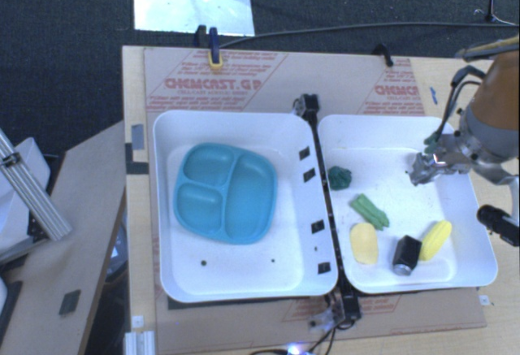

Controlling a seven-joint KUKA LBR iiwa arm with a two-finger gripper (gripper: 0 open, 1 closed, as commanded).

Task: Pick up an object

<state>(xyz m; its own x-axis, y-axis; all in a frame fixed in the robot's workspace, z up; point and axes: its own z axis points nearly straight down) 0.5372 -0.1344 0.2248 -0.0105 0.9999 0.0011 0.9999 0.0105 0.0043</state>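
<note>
The metal two-finger gripper (422, 169) hangs above the right white bin (390, 127); I cannot tell its state. It should centre squarely over the bright yellow oblong toy (436, 239) before descending.

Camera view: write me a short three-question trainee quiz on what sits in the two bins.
1. True or false: the blue divided plate lies in the left bin.
2. Which item lies nearest the divider in the right bin? A) dark green lump B) yellow corn-like piece C) black can
3. Fill in: the gripper is above the ____ bin.

Key: 1 true; 2 A; 3 right.
</note>
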